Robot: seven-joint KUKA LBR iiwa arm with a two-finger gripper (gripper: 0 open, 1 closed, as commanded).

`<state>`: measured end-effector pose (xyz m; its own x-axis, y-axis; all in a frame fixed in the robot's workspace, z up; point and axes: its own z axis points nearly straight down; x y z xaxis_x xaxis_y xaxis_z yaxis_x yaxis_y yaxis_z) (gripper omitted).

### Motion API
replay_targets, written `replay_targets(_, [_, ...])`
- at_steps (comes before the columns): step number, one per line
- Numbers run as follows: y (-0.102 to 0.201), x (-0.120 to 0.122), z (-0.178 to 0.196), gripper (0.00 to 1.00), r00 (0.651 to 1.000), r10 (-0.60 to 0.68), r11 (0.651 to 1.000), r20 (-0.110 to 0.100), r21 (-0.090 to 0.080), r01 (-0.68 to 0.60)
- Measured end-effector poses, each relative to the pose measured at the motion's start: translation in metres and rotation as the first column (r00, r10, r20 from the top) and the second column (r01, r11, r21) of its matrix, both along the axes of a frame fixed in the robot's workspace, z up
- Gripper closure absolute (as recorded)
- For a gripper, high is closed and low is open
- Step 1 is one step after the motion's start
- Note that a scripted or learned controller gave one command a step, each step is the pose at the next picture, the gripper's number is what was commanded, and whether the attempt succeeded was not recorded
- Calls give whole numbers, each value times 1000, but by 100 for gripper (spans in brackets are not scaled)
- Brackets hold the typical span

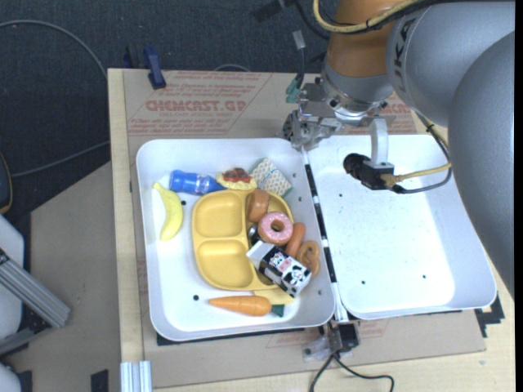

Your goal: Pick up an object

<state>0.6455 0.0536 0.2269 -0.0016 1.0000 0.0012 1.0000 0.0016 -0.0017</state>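
The pincer (pixel 304 131) hung at the far end of the divide between the bins; whether it gripped anything, I couldn't tell. The nearest pickings lay near-left of it in the left bin (pixel 151 243): a doughnut (pixel 277 229) beside the yellow tray (pixel 219 239).

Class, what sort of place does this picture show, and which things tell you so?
Probably a robotics lab bench: a grey and orange robot arm above two white bins, toy food like a banana and carrot.
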Motion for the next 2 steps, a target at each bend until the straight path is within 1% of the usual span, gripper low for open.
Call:
replay_targets(1, [47, 9, -76, 100, 1000, -1, 1000, -1, -1, 1])
replay_targets(2, [-10, -19, -42, 100, 1000, -3, 1000, 0, -2, 3])
